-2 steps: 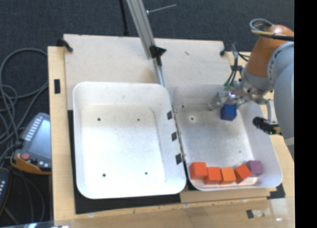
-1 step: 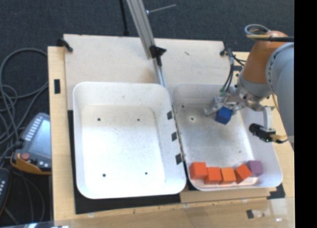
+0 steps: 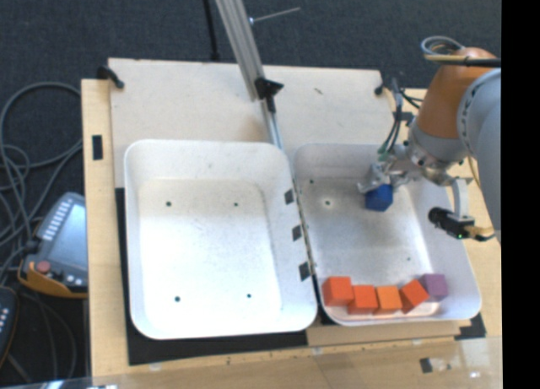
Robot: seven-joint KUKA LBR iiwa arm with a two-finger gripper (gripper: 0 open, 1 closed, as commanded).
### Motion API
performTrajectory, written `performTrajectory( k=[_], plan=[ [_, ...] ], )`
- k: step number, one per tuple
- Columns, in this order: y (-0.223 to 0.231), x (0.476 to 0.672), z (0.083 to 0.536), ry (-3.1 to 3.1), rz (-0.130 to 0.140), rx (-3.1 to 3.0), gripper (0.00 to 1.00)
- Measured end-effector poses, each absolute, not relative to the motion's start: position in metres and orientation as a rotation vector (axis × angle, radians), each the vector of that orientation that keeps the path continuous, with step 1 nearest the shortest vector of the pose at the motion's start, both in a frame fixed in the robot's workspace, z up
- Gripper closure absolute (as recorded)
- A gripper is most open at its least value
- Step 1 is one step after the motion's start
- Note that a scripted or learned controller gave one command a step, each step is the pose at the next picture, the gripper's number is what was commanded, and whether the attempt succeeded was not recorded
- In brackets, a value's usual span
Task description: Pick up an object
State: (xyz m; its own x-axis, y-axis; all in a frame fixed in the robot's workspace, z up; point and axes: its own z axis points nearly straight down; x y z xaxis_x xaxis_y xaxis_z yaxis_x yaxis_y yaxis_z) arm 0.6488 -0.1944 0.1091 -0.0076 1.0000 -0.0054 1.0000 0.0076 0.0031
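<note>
A small blue block (image 3: 379, 199) is in the back half of the right bin (image 3: 354, 235), right at the tips of my gripper (image 3: 381, 186). The grey fingers come down on either side of the block's top and are shut on it. Grey with an orange band, the arm (image 3: 447, 113) reaches in from the right over the bin's back right corner. Along the front wall of the same bin lie several orange blocks (image 3: 364, 297) in a row, with a purple block (image 3: 434, 285) at the row's right end.
The left bin (image 3: 211, 235) sits beside the right one, sharing a middle wall. A slanted aluminium post (image 3: 245, 41) rises from the bench behind the bins. Cables and a handheld pendant (image 3: 59, 244) lie off the bench to the left.
</note>
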Motion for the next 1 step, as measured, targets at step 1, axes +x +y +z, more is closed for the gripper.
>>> performTrajectory(
  k=[1],
  plan=[
    [-0.1052,0.6170,0.1538,2.230,0.005,2.213,1.00]
  ],
)
